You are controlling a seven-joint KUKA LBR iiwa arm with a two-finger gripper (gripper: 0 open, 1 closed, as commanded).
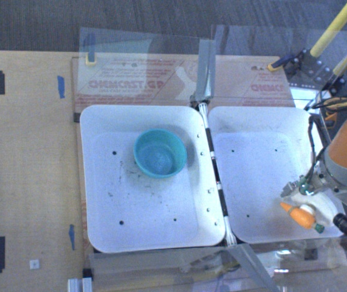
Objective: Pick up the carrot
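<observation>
- Your gripper (299, 189) hangs low over the right shallow white plastic bin (252, 163); to the jaws' left you have bare bin floor.
- Just below the jaws lies the small orange carrot (299, 215).
- Far left, past the divider, a round teal bowl (159, 153) occupies the left white bin (100, 181).

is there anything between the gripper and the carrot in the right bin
Nothing visible. The gripper hangs just above the carrot near the right bin's lower right corner, with bare white floor around it. The teal bowl sits apart in the left bin.
</observation>
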